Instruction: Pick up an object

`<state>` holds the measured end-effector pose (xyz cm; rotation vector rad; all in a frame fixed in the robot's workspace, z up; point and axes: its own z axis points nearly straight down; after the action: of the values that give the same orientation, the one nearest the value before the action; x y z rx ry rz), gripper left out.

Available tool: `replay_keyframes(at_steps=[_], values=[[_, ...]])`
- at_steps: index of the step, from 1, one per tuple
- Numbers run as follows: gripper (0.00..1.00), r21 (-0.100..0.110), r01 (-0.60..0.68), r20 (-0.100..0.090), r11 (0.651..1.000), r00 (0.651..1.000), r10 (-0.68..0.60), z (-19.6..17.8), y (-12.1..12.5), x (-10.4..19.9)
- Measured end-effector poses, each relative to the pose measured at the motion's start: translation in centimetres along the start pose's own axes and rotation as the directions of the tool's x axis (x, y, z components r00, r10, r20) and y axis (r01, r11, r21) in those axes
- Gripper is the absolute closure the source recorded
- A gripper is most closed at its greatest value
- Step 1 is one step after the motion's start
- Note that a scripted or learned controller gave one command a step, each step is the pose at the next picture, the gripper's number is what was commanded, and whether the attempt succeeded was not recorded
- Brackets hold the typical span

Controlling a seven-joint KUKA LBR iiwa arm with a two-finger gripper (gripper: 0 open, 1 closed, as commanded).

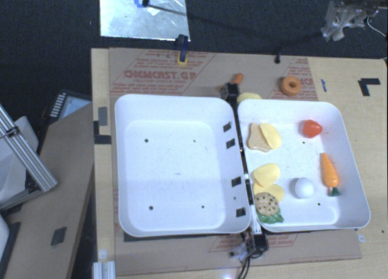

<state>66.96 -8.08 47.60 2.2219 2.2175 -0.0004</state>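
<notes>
The right white bin (348, 150) holds several toy foods. A tan bread slice with a yellow piece (264, 136) lies at its back left. A red tomato (311, 128) sits at the back right and an orange carrot (329, 171) lies along the right wall. A white ball (303, 187) rests near the front. A yellow chip (266, 174) and a cookie on a green leaf (267, 204) lie by the front left wall. My gripper (341, 24) hangs far off at the top right, above the dark floor and well away from both bins.
The left white bin (121, 150) adjoins the right one. A donut (291, 85), a yellow piece (248, 97) and a small orange item (237, 79) lie on the cardboard behind the bins. A metal plate (142, 5) lies at the back left.
</notes>
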Motion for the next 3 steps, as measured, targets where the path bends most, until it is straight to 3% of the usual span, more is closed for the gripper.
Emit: replay_keyframes(at_steps=[1, 2, 3], values=[[1.00, 0.012, 0.009, -0.004, 1.000, 1.000, -0.009, 10.7, -4.3, 5.3], [1.00, -0.005, 0.009, -0.002, 1.000, 1.000, -0.009, 8.4, 0.0, 7.7], [1.00, -0.020, 0.008, -0.001, 1.000, 1.000, -0.008, -7.1, -0.2, 7.1]])
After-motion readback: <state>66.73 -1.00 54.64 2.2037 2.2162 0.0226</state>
